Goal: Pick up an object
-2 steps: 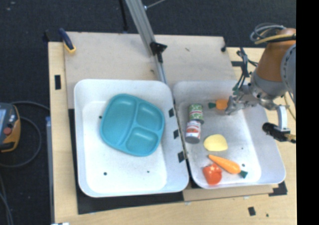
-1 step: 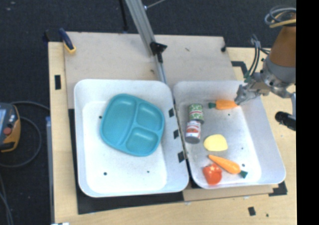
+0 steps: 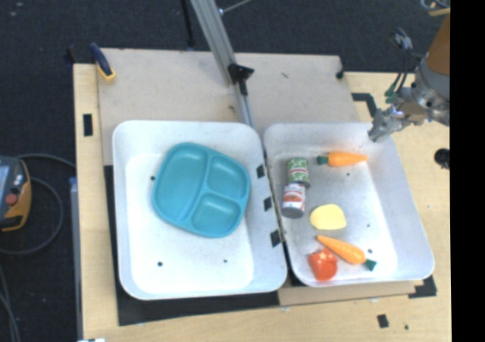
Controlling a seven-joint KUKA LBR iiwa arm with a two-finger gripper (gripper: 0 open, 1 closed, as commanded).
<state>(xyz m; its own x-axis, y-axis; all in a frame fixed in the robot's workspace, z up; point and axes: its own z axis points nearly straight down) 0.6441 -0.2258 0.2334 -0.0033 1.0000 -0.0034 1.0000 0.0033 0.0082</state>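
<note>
**Approach stage: nothing gripped yet**

The left bin (image 3: 136, 272) holds a blue tray (image 3: 201, 189); the right bin (image 3: 405, 219) holds the candidates: a can (image 3: 295, 186) lying near its left wall, a yellow piece (image 3: 327, 218) at the middle, a carrot (image 3: 345, 249) beside a red piece (image 3: 323, 265) at the front, a second carrot (image 3: 345, 158) at the back. The gripper (image 3: 381, 127) hovers over the bin's back right corner, just beside that second carrot; whether it is released or clenched I cannot tell; nothing is visibly in it. The step looks like approach; next it should shift left over the carrot and descend.
</note>
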